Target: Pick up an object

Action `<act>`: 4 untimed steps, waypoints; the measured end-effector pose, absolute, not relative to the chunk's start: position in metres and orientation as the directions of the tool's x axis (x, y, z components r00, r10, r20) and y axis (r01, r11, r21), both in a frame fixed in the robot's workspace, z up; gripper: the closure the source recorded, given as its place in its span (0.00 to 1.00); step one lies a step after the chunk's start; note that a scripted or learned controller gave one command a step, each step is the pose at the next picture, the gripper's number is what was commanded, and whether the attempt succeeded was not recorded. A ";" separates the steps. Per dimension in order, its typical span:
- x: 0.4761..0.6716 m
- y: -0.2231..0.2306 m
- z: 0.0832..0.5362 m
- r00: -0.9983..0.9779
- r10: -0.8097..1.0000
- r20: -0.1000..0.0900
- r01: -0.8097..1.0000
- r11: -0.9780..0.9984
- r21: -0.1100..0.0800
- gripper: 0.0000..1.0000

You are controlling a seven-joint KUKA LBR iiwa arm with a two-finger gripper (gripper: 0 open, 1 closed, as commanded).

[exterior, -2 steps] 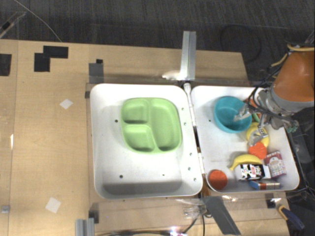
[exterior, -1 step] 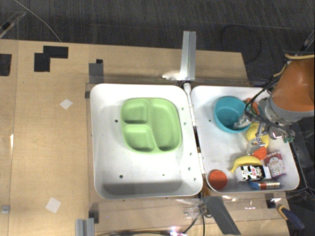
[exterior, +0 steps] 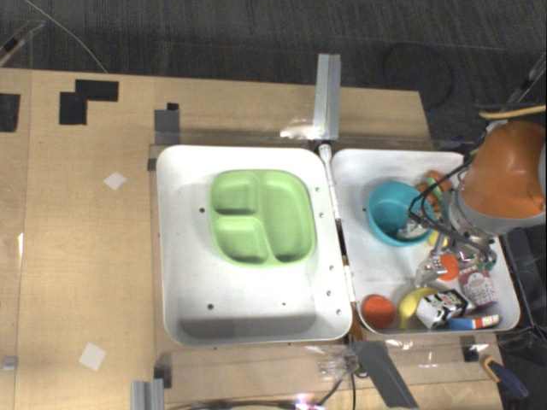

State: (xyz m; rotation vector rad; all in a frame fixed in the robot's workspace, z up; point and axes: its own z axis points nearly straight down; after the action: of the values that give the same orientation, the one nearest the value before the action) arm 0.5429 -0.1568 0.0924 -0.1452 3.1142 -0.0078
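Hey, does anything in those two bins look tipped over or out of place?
The teal bowl in the right bin lies tipped on its side, opening toward the arm. The green divided tray in the left bin sits flat.

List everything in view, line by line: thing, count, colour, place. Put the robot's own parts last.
bins: 2, white, side by side on the bench
divided tray: 1, light green, in the left bin
bowl: 1, teal, right bin, upper part
ball: 1, orange-red, right bin, front edge
banana-shaped item: 1, yellow, beside the ball
small mixed items: several, colours mixed, right bin, front right corner, too cluttered to count
arm: 1, grey with orange band, over the right bin
gripper: 1, dark, low over the clutter
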 end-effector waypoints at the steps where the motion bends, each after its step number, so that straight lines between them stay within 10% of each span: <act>1: 0.612 -0.111 0.091 -0.993 0.114 -0.021 0.114 0.994 0.002 0.00; 2: 0.639 -0.118 0.090 -0.994 0.107 0.028 0.107 0.994 0.006 0.00; 3: 0.594 -0.094 0.091 -0.988 0.154 -0.017 0.154 0.988 0.002 0.00; 4: 0.565 -0.101 0.092 -0.957 0.288 -0.021 0.288 0.958 0.005 0.00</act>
State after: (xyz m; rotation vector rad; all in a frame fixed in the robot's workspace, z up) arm 0.5654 -0.1011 0.0917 0.4536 3.0865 0.0024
